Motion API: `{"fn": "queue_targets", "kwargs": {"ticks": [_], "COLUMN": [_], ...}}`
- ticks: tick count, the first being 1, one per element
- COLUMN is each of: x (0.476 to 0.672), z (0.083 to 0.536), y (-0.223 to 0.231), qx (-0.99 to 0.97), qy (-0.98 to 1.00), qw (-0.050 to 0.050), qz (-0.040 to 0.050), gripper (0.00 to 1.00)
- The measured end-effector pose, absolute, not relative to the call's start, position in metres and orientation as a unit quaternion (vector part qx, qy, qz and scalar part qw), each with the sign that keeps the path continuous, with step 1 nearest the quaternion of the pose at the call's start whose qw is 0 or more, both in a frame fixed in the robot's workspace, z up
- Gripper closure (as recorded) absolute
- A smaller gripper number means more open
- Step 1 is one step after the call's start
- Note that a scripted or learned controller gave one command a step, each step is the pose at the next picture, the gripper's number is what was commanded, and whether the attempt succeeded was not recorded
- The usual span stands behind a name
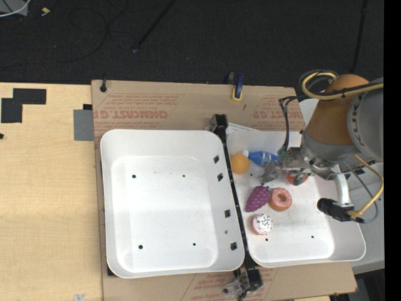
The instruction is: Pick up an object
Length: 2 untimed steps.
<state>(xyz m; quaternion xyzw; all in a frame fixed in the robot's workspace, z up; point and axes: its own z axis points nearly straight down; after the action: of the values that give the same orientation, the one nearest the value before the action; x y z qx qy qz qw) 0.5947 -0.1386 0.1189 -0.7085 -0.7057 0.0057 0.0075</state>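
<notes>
**In the right bin, an arm above scattered toys**

Over the right bin (313, 246), beside the left bin (163, 199), the arm (338, 121) lowers its gripper (289, 168); its grip cannot be made out. Nearby lie purple grapes (257, 199), a pink doughnut (280, 199), an orange ball (239, 163), a blue object (258, 158), a speckled white ball (262, 224).

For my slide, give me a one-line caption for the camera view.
Arm's gripper low in the right bin by a blue bottle, orange ball, purple grapes and pink donut.
</notes>
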Motion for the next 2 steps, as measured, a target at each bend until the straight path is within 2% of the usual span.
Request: {"fn": "queue_targets", "kwargs": {"ticks": [1,2], "x": [0.639,0.625], "z": [0.086,0.087], "y": [-0.090,-0.112], "qx": [-0.705,-0.707], "qy": [-0.709,-0.707], "qw": [0.002,0.002], "qz": [0.0001,0.0018], "gripper": [0.00,0.00]}}
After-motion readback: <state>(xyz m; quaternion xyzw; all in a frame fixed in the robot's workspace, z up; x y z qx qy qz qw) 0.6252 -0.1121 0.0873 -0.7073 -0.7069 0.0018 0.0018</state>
